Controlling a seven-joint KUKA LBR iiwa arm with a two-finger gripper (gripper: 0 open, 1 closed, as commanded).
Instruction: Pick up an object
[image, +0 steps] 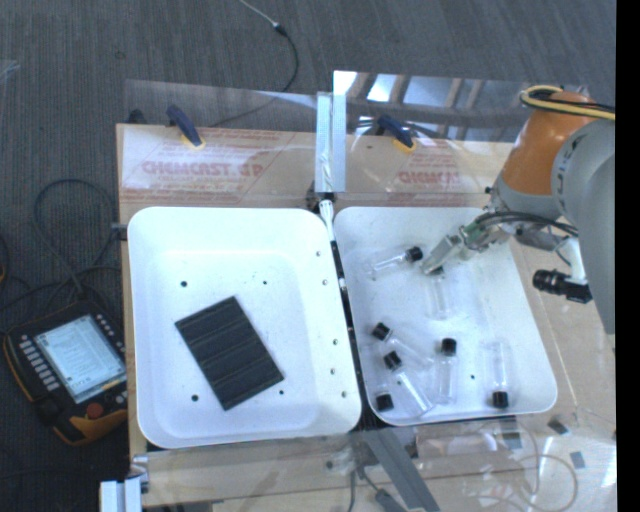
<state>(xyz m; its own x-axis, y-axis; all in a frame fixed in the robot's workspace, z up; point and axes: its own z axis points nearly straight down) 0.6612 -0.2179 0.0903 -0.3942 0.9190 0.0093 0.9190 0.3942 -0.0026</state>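
My gripper (440, 258) hangs low over the back of the right bin (535, 330), reaching in from the right under the grey arm with its orange band (545, 150). Several small clear vials with black caps lie in this bin. One vial (394, 262) lies just left of the gripper tip, its cap toward the gripper. Another clear vial (440, 298) lies just in front of the tip. More vials (446, 368) are scattered along the bin's front half. I see nothing held in the gripper.
The left bin (160, 250) holds a black ribbed rectangular pad (228, 352). A metal upright (329, 145) stands behind the gap between the bins. A teach pendant (70, 370) lies on the floor at left.
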